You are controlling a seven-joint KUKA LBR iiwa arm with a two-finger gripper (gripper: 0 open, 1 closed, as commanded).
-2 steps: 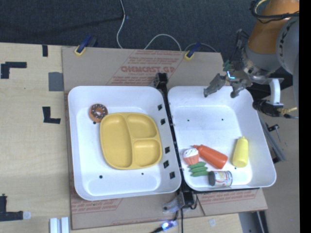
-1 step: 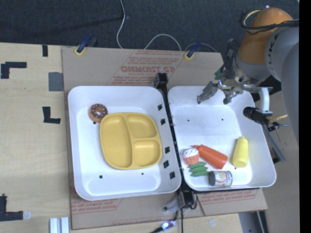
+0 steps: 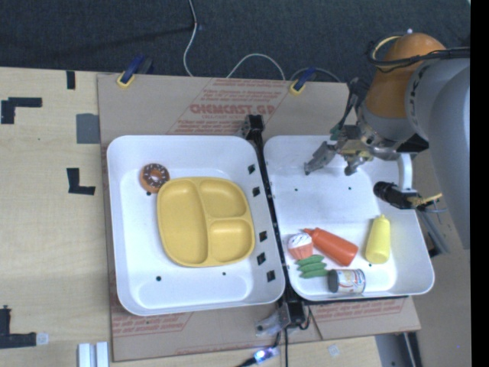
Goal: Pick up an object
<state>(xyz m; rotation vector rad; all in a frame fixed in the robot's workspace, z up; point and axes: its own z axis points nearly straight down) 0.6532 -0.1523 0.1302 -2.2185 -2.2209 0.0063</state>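
My gripper (image 3: 333, 164) hangs over the far part of the right bin (image 3: 336, 197), its two dark fingers spread open with nothing between them. Well in front of it, near the bin's front, lie an orange carrot (image 3: 334, 245), a yellow bottle (image 3: 377, 238), a small red-and-white cupcake (image 3: 299, 244), a green pea pod (image 3: 310, 265) and a can (image 3: 348, 280) lying on its side. In the left bin (image 3: 137, 281) sit a yellow divided plate (image 3: 205, 220) and a chocolate donut (image 3: 154, 177).
A black divider with clips (image 3: 262, 197) runs between the two bins. The arm's orange band (image 3: 397, 71) and grey body rise at the right. Both bins rest on a cardboard sheet (image 3: 214, 105); a white cable (image 3: 191, 21) crosses the dark floor behind.
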